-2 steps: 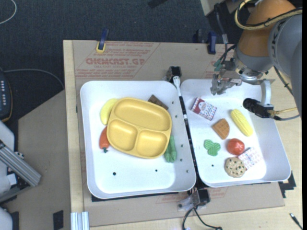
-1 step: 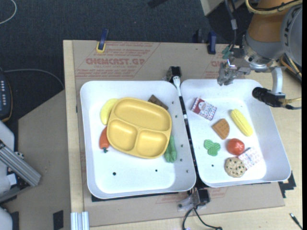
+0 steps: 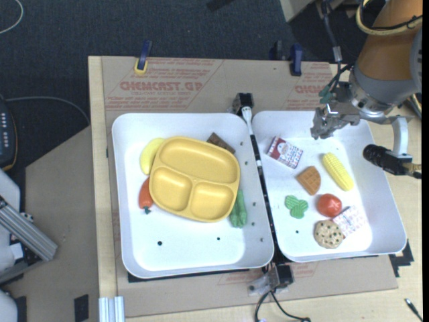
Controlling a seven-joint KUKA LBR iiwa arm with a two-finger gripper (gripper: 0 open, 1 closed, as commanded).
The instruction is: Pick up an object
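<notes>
The tool (image 3: 328, 121) hangs over the right bin's (image 3: 382, 240) far edge, above the corn (image 3: 338, 171); its opening I cannot tell.

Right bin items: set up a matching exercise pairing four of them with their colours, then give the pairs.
Things:
1. corn
2. tomato
3. cookie
4. broccoli

Colours:
A. green
B. tan with dark chips
C. yellow
D. red

Pairs: 1-C, 2-D, 3-B, 4-A
</notes>
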